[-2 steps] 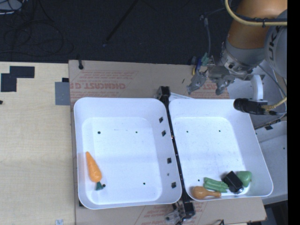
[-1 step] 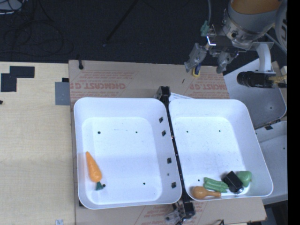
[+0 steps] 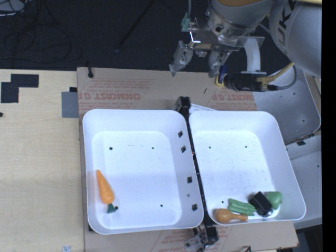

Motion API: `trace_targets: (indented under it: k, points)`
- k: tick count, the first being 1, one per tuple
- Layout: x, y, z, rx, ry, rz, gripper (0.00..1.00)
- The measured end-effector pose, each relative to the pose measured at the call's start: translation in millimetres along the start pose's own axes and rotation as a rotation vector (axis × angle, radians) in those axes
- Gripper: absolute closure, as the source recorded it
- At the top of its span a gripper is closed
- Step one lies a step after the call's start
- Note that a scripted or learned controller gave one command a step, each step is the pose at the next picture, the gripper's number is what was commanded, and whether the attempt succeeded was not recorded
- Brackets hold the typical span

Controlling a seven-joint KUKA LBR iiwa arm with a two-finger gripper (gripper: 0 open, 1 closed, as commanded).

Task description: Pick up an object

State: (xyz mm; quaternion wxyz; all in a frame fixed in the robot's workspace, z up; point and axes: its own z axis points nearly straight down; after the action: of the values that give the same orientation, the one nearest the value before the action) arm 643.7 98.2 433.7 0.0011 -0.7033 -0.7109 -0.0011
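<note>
Above the far edge of the bins, the pincer hangs with fingers apart, holding nothing. An orange carrot lies near-left in the left bin; the right bin holds several small items at its near-right corner.

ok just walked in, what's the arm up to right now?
Nothing is picked yet. The gripper hangs open above the bench behind the two bins, with nothing between its fingers. The left bin holds an orange carrot near its front left corner. The right bin has a cluster at its front right corner: a green pod, an orange pear-shaped piece, a black block and a green piece.
</note>
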Motion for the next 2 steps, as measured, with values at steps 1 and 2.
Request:
trace_targets:
  k: [1, 2]
  points:
    - [67, 0, -111, -0.008, 0.001, 0.003, 0.0]
    - [53, 1, -103, 0.005, -0.005, 0.011, 0.0]
